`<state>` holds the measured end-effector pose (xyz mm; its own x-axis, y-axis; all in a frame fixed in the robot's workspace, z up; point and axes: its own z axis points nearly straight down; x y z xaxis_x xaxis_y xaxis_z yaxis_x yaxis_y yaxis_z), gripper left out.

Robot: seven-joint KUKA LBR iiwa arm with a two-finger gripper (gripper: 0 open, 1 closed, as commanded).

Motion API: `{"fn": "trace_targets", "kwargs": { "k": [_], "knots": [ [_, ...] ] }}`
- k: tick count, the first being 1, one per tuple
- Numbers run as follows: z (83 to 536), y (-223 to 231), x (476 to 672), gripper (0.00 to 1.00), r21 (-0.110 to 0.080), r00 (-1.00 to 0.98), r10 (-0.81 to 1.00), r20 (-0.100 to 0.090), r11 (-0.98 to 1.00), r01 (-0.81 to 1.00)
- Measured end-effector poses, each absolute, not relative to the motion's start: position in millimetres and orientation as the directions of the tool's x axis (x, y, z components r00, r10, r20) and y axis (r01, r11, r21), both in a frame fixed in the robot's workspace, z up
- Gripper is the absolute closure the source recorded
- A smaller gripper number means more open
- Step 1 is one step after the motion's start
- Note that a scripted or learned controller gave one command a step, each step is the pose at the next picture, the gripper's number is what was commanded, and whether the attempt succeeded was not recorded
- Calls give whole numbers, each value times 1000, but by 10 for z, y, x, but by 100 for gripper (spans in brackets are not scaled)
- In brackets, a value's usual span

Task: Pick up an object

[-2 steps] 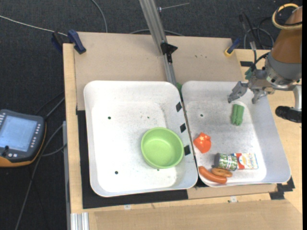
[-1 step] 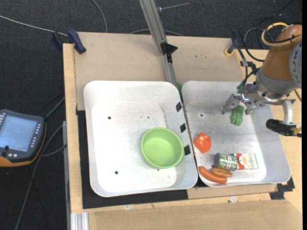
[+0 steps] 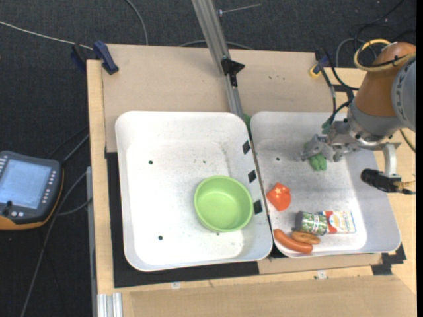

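My gripper (image 3: 323,153) hangs over the back part of the right bin (image 3: 370,243). A small green object (image 3: 320,163) sits right at its tip, partly covered by it; whether it is gripped or just lying on the bin floor beneath is not clear. Further forward in the same bin lie an orange-red object (image 3: 279,196), a small can with a white and red packet (image 3: 325,222), and an orange sausage-shaped toy (image 3: 293,241) at the front rim.
The left bin (image 3: 152,177) holds a light green bowl (image 3: 223,203) near its right front. A metal pole (image 3: 213,38) slants over the bench behind the bins. A tablet (image 3: 26,187) lies off the bench at the left.
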<state>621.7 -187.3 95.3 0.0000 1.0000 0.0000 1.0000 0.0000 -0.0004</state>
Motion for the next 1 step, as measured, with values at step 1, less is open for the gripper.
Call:
{"fn": "trace_targets", "kwargs": {
  "k": [1],
  "knots": [
    [1069,-1871,6226,100,2,-1,1000,0,1,1000]
  ]
}}
